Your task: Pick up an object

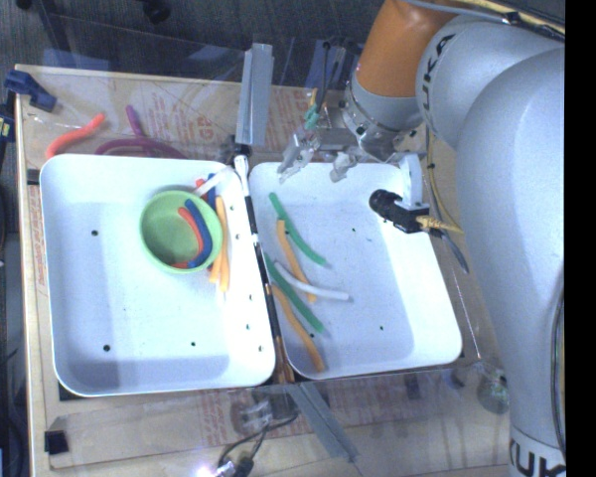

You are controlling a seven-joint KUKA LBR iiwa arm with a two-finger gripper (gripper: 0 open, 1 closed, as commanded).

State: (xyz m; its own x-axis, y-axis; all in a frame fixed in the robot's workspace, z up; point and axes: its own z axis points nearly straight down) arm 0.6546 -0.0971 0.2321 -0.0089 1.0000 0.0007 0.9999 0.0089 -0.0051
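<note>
My gripper point(315, 165) hangs over the far edge of the right bin point(397, 306), its two fingers point(290, 162) spread apart with nothing between them. Below it, along the bin's left side, lie several thin sticks: a green one point(300, 235), an orange one point(295, 254), a white one point(313, 288) and another orange one point(300, 326). In the left bin point(109, 316) sits a green bowl point(167, 229) holding red and blue curved pieces, with orange sticks point(220, 256) beside it.
The grey arm with its orange band point(407, 38) fills the right side above the right bin. A black cable plug point(392, 207) juts over the bin's far right. A red hose point(129, 149) and orange tool point(74, 135) lie behind the left bin.
</note>
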